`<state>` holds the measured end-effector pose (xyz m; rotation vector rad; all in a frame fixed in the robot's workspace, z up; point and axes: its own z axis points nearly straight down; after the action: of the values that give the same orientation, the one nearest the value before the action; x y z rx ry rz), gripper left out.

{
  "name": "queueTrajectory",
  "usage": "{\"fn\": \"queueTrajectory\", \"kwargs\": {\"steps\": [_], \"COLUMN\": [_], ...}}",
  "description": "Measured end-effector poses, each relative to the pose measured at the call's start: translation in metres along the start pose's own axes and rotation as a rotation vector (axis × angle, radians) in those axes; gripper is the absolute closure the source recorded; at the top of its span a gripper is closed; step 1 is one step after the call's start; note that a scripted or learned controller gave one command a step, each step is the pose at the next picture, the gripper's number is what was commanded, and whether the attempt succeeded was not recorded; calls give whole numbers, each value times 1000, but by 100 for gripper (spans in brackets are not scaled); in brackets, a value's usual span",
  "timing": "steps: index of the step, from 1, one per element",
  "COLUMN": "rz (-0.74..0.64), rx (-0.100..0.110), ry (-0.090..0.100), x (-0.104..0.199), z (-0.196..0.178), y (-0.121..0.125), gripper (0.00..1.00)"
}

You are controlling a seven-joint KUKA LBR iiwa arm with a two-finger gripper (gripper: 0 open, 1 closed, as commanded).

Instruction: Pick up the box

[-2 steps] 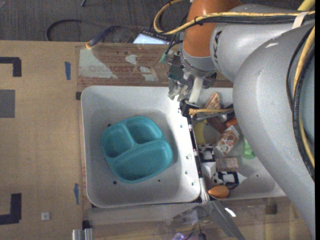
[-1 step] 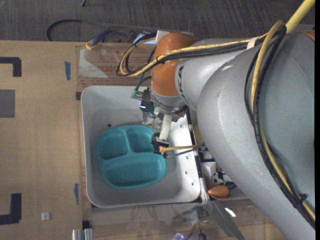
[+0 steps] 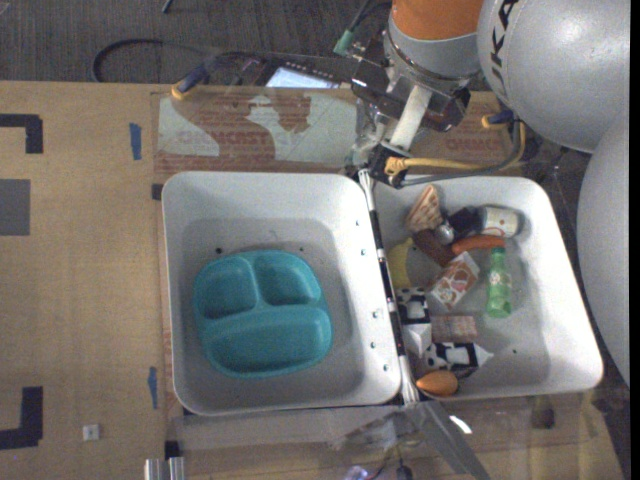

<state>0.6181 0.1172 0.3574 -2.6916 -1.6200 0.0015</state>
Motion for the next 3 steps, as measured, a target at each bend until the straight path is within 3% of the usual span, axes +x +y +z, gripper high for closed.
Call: {"fn": "queueTrajectory", "kwargs": {"steps": [1,2,3], "rz": [189,61,113], "rx": [-1,2,3], "ry": [1,0,-1], "x": [-8,-25,23], "z": [-40,70,162], "y": [7,-31,-110], "gripper": [100,100,100]}}
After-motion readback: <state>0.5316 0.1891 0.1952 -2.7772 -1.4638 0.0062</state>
